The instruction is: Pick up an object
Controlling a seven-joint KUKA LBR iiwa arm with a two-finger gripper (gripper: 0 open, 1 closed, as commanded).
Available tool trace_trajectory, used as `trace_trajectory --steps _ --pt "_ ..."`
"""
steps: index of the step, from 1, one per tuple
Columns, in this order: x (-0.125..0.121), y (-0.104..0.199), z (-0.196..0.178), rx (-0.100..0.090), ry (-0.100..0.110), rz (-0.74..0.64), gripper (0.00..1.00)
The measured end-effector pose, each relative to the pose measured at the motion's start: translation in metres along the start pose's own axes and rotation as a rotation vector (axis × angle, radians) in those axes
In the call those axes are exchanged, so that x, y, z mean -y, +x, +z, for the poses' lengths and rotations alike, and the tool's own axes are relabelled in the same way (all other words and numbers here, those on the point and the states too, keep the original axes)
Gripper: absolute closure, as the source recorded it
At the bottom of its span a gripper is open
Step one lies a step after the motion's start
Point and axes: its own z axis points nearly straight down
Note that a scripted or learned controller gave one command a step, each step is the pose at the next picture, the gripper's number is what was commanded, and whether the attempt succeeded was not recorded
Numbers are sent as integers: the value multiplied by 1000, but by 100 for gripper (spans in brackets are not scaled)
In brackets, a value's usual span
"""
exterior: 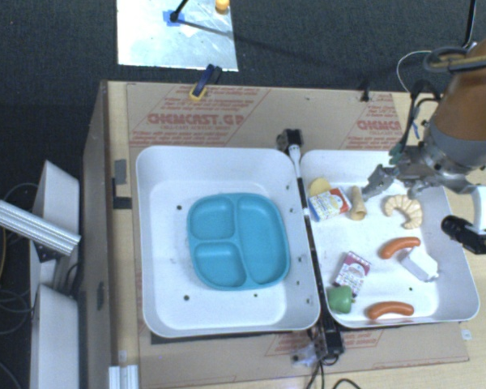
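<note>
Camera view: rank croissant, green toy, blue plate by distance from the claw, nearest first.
1. Croissant: right bin, just below the claw.
2. Green toy: right bin's near-left corner, well below and left of the claw.
3. Blue plate: middle of the left bin, across the divider.

Light blue divided plate (237, 240) in a white bin (166, 177); orange-red sausages (398, 246), green fruit (339, 299), tan croissant (403, 209) in the other white bin (458, 278).
</note>
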Motion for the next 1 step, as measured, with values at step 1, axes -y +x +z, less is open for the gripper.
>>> trace_trajectory --steps 1 --pt "2 -46 42 0 1 2 0"
